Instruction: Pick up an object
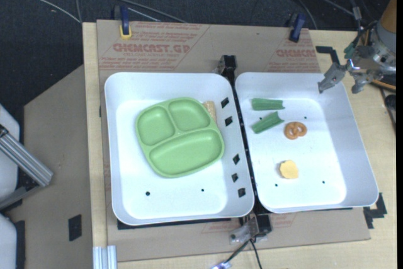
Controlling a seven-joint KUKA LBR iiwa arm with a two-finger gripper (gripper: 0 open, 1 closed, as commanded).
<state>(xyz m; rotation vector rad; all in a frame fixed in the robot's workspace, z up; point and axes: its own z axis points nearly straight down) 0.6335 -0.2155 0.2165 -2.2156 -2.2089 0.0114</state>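
The fingers are spread and empty, above the right bin's far corner — one item, perhaps the pretzel, should be straddled squarely before closing.

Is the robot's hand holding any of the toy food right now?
No, nothing is held. The grey two-finger gripper hangs open over the far right corner of the right shallow white bin, with nothing between its jaws.
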